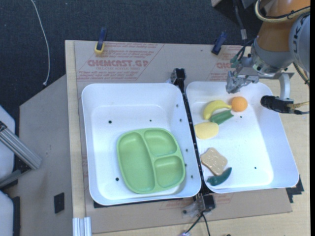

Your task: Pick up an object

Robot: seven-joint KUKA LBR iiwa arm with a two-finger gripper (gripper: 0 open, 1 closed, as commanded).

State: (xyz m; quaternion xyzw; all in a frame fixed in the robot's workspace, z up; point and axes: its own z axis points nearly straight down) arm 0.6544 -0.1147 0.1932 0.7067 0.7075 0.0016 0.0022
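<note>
my gripper (233, 86) above right bin's (275, 146) far edge, grip state: cannot tell | orange (238, 104) just below it | banana (215, 107), green pepper (222, 116), lemon (206, 130) leftward | bread (213, 161) nearer | left bin (98, 132): green tray (150, 159)

The grey arm with the orange band (288, 18) is cut off by the top and right edges; the green pepper-like piece (222, 116) is partly covered by the yellow banana (214, 107); the two-finger gripper (234, 85) is too blurred for its state to be judged.
</note>
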